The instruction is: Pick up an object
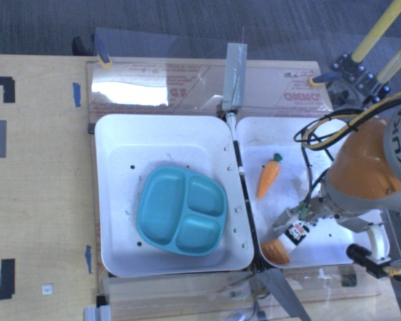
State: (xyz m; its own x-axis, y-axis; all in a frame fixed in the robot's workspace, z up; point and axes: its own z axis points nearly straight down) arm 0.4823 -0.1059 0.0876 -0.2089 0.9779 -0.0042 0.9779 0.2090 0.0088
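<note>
Orange toy carrot with green top [269, 176] lying free in right white bin [334, 249]. Two-finger gripper [289, 225] low nearby, finger state indeterminate. Teal divided plate [181, 210] in left white bin [113, 179].

Divided plate [182, 210] in left bin [113, 139], carrot [269, 177] in right bin [254, 134]

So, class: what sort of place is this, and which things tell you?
Probably a robotics lab bench set up for grasping trials: a grey-and-orange robot arm reaches over two white bins, which hold a toy carrot and a blue divided plate.
</note>
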